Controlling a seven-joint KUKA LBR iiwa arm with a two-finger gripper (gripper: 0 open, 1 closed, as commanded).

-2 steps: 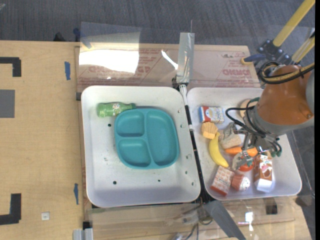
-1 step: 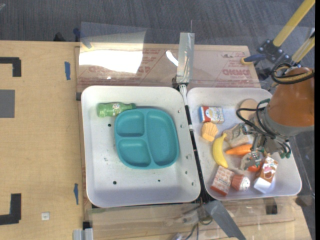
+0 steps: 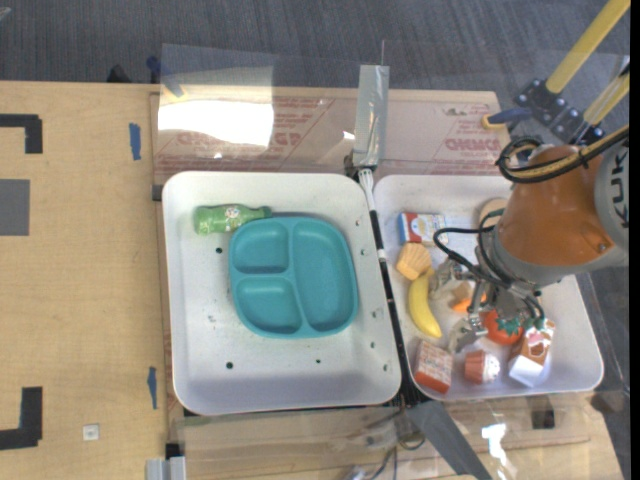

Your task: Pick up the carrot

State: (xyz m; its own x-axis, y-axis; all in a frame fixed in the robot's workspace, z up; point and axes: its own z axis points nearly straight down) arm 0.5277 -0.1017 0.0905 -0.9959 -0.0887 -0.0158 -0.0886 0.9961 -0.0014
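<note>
Wooden surface (image 3: 80,268), two white bins. Carrot (image 3: 462,306), small orange piece, in right bin (image 3: 585,368) beside banana (image 3: 424,306), under claw (image 3: 480,313). Claw state: cannot tell. Likely light, rigid, slick plastic; grip across middle.

right bin (image 3: 585,363): crowded, banana (image 3: 424,308) and cartons packed close | left bin (image 3: 190,368): open margins around teal tray (image 3: 294,275)

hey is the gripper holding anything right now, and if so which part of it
Cannot be told. The gripper is down among the toy food in the right bin, beside something orange that may be the carrot, but the wrist hides any hold.
</note>
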